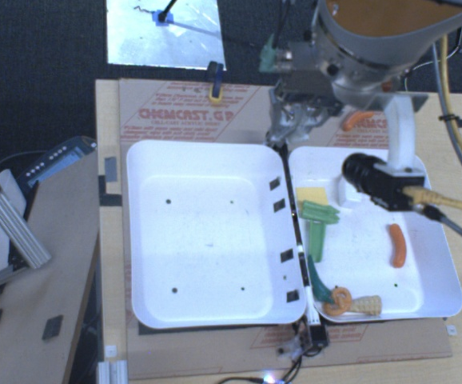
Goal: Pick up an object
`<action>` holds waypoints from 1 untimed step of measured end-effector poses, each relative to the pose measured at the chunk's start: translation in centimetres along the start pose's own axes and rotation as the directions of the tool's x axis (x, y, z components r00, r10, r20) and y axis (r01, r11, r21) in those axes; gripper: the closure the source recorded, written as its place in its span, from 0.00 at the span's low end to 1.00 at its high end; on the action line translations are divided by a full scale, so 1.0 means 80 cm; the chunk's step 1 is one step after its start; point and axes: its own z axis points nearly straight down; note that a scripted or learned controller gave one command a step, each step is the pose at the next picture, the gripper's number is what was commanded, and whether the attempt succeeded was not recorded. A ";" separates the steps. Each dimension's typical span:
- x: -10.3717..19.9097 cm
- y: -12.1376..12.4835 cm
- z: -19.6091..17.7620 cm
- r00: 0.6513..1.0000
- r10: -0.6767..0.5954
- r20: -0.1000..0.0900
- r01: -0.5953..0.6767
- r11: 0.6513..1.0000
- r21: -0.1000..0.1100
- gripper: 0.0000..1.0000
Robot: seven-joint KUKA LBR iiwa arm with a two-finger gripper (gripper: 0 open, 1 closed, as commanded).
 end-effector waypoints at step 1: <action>0.013 0.000 0.000 1.000 0.000 0.000 0.000 1.000 0.000 1.00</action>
